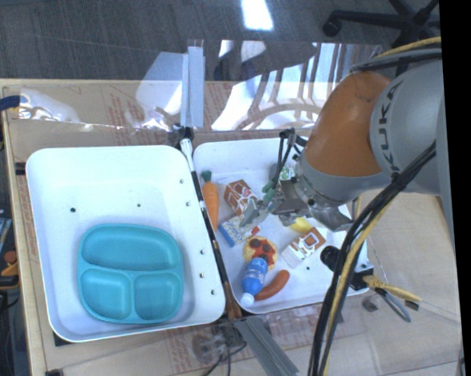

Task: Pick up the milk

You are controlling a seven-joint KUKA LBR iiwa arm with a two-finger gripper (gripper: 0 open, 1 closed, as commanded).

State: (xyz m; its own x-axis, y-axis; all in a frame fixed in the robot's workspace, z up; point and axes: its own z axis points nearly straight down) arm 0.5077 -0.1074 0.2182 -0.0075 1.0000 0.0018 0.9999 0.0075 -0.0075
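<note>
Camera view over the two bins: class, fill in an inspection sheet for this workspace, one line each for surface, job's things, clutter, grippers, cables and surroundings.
Surface: bench bearing two white bins, left bin and right bin, side by side.
Job's things: small carton with a brown roof pattern in the right bin, possibly the milk; a similar carton lies nearer the arm.
Clutter: teal divided tray in the left bin; carrot, blue bottle and sausage in the right bin.
Grippers: gripper low over the right bin, beside the first carton; grasp unclear.
Cables: yellow and black cables run along the arm.
Surroundings: chair base on dark floor.
</note>
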